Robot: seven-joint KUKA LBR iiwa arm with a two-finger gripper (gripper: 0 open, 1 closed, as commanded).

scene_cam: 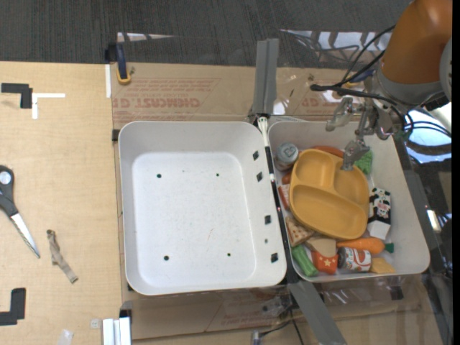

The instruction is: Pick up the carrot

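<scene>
One fixed camera above my worktop (pixel 57 192), angled down at a slant, both white bins (pixel 129 214) in frame, my arm (pixel 420 42) entering from its right

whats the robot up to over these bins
A grey and orange arm reaches in over the right bin, which is crowded with toy food around a yellow divided plate. Its gripper hangs at the plate's far edge, with nothing visibly held. The carrot it is meant to pick up lies at the near side of that bin, just below the plate. The left bin sits beside it.
</scene>
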